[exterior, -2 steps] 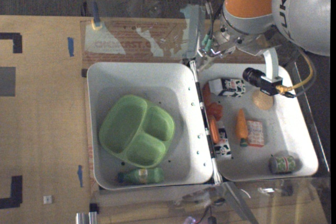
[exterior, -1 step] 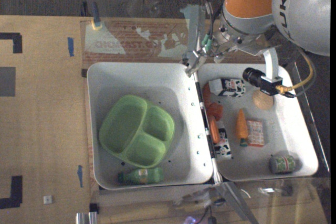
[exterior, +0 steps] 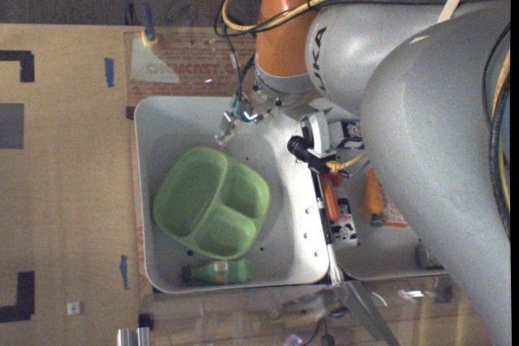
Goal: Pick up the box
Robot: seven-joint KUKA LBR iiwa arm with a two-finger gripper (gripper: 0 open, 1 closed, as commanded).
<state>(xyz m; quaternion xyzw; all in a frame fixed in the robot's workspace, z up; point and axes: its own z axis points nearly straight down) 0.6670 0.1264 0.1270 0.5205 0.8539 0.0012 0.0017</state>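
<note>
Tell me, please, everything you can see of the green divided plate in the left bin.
The green plate is a pale green, plastic-looking tray with rounded corners, divided by raised ridges into three compartments that look bare. It lies flat and right way up, turned at a slant, on the floor of the left bin. A green bottle lies just below it along the bin's lower wall; whether they touch is unclear. The gripper hovers above its upper edge, apart from it.

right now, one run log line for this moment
end effector: over left bin top edge | plate, bottle: in bin | box: not held
</note>
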